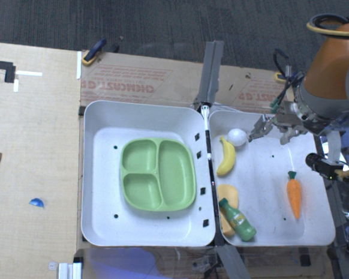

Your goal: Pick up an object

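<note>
Ball (white) beside hand

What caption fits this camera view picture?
Robot gripper hovers open over the right bin near a banana, carrot and bottle.

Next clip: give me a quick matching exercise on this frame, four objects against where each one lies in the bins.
Objects:
1. banana
2. carrot
3. green bottle
4. green divided plate

Places:
A. alone in the left bin
B. right bin, near its right wall
C. right bin, front left corner, lying partly over a yellow object
D. right bin, along the left wall, just below a white ball

Pairs: 1-D, 2-B, 3-C, 4-A
</note>
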You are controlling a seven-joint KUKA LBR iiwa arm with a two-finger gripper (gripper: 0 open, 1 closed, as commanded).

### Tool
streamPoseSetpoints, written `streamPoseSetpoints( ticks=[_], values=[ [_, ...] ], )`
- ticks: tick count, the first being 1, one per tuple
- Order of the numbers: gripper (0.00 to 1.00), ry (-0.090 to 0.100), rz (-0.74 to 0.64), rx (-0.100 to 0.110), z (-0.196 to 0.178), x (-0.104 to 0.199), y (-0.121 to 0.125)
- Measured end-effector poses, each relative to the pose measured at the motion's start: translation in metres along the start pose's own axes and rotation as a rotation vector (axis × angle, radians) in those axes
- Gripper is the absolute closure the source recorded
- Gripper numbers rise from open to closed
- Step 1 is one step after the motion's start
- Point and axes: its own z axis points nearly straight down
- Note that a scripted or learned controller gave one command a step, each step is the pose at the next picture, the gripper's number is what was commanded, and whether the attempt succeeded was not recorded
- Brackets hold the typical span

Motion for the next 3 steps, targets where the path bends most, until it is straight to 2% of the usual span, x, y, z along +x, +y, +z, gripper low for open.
streamPoseSetpoints(
  ticks=[1, 2, 3],
  values=[
    [0.00, 0.000, -0.039, -0.001, 0.094, 0.010, 0.009],
    [0.00, -0.001, -0.044, -0.004, 0.119, 0.011, 0.042],
    [0.00, 0.000, -0.051, -0.002, 0.120, 0.000, -0.010]
  ],
)
